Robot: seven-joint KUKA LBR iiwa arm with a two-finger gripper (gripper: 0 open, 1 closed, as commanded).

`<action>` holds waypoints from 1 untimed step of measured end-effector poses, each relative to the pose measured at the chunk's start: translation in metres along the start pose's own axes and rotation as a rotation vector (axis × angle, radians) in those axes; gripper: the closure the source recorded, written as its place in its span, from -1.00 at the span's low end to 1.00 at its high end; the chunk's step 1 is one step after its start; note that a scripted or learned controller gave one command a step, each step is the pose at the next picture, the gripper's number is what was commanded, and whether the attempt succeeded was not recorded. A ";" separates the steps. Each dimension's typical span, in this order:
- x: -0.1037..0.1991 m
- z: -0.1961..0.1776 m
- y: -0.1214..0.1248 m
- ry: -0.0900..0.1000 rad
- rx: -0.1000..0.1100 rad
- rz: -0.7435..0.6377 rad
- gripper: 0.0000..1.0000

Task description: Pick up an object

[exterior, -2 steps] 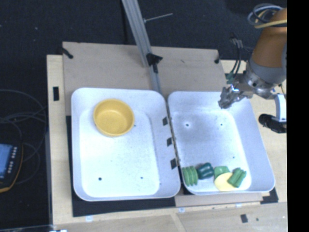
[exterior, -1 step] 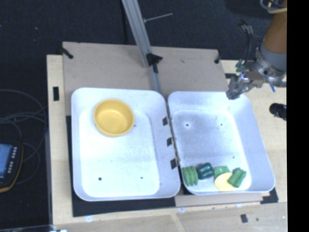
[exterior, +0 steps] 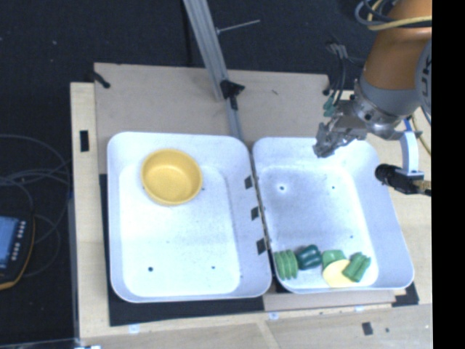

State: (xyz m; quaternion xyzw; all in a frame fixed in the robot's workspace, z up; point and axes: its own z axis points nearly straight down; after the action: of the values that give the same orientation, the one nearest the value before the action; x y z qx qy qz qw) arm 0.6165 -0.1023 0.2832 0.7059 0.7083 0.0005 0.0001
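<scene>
The end effector (exterior: 324,148) hovers over the far rim of the shallow white right bin (exterior: 378,195); whether it is spread is unclear. The approach step: next, descend toward the green and yellow plastic pieces (exterior: 323,263) at that bin's near edge.

A robotics lab: plywood bench (exterior: 174,93) bearing two white bins (exterior: 123,217), loose cables (exterior: 43,166), teach pendant (exterior: 13,246).

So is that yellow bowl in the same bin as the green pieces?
No, the yellow bowl sits in the left bin, while the green pieces lie in the right bin.
</scene>
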 end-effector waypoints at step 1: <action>0.053 0.017 -0.016 0.000 0.001 0.000 1.00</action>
State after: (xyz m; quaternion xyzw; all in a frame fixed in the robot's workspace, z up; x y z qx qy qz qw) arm 0.6007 -0.0497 0.2665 0.7060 0.7082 0.0003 -0.0002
